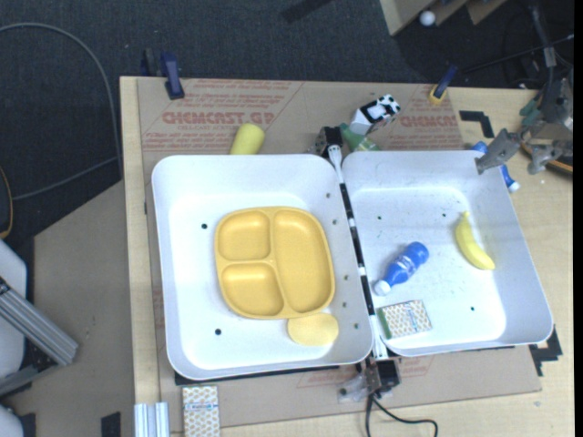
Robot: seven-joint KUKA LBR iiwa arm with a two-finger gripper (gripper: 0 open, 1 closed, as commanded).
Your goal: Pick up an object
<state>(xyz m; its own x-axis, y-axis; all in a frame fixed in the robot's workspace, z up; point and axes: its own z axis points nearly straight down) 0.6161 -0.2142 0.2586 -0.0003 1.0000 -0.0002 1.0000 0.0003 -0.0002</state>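
While left bin (178, 244) holds yellow tray (273, 262), right bin (519, 280) holds banana (474, 242), bottle (404, 267); gripper (499, 153) state unclear.

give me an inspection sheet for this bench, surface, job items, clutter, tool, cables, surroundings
surface: brown board bearing left bin and right bin, side by side, touching along the middle.
job's things: right bin holds a banana, a blue bottle lying down, and a small patterned packet. left bin holds a yellow divided tray and a yellow round piece at its near corner.
clutter: yellow cup and a black-and-white toy on the board behind the bins; packet at the front edge.
tool: tool over the right bin's far right corner, holding nothing.
cables: grey cable on the floor; black lead at front.
surroundings: dark carpet.
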